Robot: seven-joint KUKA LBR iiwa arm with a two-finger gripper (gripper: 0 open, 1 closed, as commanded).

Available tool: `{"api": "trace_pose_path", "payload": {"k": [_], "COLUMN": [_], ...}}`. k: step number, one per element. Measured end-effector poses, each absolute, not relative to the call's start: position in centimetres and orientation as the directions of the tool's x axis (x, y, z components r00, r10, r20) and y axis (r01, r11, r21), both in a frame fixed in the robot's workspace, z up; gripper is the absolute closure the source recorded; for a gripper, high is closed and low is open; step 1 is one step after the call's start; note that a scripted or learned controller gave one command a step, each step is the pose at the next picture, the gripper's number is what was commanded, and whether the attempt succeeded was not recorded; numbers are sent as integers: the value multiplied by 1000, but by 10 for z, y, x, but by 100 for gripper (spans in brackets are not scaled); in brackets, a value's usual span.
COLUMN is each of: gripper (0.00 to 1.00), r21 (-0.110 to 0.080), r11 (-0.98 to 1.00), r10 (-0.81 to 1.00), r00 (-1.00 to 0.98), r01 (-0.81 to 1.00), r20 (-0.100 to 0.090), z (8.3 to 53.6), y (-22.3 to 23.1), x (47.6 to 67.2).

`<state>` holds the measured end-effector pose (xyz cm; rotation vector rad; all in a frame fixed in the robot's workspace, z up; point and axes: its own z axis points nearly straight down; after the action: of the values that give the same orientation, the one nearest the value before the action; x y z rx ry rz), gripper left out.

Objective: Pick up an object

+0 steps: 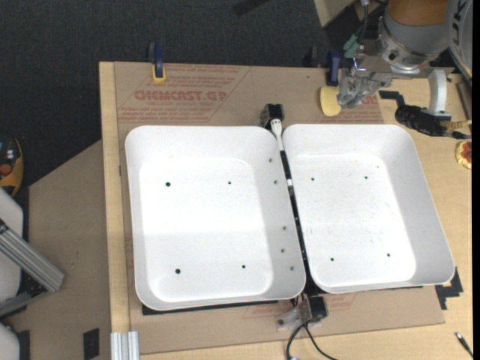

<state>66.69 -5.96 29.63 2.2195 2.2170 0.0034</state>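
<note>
The room gives me a dark carpet [75, 21] all around, and on it stands the counter [112, 291], which is covered with a brown sheet [195, 96] that carries printed red letters. A blue clamp [157, 57] at the far edge holds this sheet down, I think so that it does not slide when the arm pushes on things. The left bin [133, 201] and the right bin [435, 208] sit side by side and touch along the middle; on their white floors I see small dark dots and nothing that I could grasp. The pale yellow object [329, 101] is outside the bins, over the brown sheet just behind the far rim of the right bin. The pincer [351, 96] is directly beside it, on its right side, pointing down. I cannot tell how far the pincer is open, and I cannot tell if it has hold of the object or only touches it. I judge that the grasp is not yet confirmed, so I would wait to see the object rise clearly.
</note>
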Motion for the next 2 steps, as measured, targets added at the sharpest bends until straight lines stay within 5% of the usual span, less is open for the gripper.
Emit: {"api": "trace_pose_path", "payload": {"k": [1, 2], "gripper": [100, 100], "r21": [1, -8], "r11": [-1, 5], "r10": [1000, 1000], "r00": [1, -5], "r01": [1000, 1000], "r20": [0, 3], "z": [313, 240], "y": [-63, -10], "x": [651, 646]}}
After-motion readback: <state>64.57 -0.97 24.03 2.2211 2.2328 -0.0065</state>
